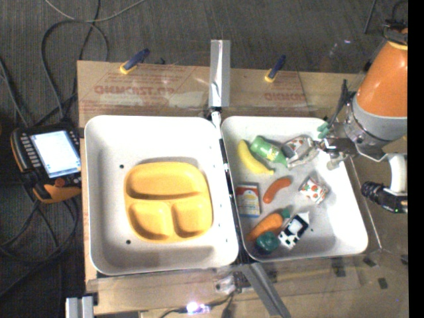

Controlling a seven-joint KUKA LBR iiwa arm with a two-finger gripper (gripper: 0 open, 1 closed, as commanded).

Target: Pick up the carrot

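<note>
The carrot (265, 225) is orange with a green top. It lies at a slant near the front of the right bin (344, 234), between a small red-and-white carton (248, 199) and a black-and-white cow toy (293, 230). My gripper (306, 150) reaches in from the right and hangs over the back of that bin, beside a green bottle (268, 150). It is well behind the carrot and apart from it. Nothing shows held in it.
The right bin also holds a yellow banana (252, 158), a reddish sausage (277, 189), a small patterned cube (313, 191) and a teal ball (267, 243) touching the carrot's tip. In the left bin (106, 197) lies a yellow divided tray (169, 199).
</note>
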